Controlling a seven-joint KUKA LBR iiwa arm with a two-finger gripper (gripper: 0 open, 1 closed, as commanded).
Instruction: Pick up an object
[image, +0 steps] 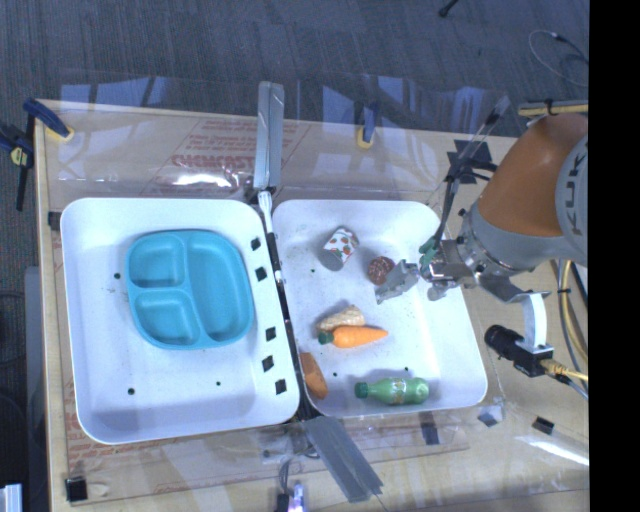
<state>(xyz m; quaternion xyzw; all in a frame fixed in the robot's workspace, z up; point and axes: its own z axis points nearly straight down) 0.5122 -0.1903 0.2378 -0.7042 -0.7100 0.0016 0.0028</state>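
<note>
In the right bin (455, 330) lie several small objects: a white cup-like item with red and green print (340, 246), a brown round piece (380, 268), a pale bread-like piece (340, 319), an orange carrot (357, 337), a green bottle on its side (393, 390) and an orange-brown piece (313, 374) at the bin's left wall. My gripper (418, 280) hangs over the right half of this bin, just right of the brown piece. Its fingers stand spread, with nothing between them.
The left bin (100, 390) holds a blue divided tray (188, 288). A grey divider strip (268, 135) runs between the bins at the back. The arm's orange band (535, 185) and cables sit at the right of the bench.
</note>
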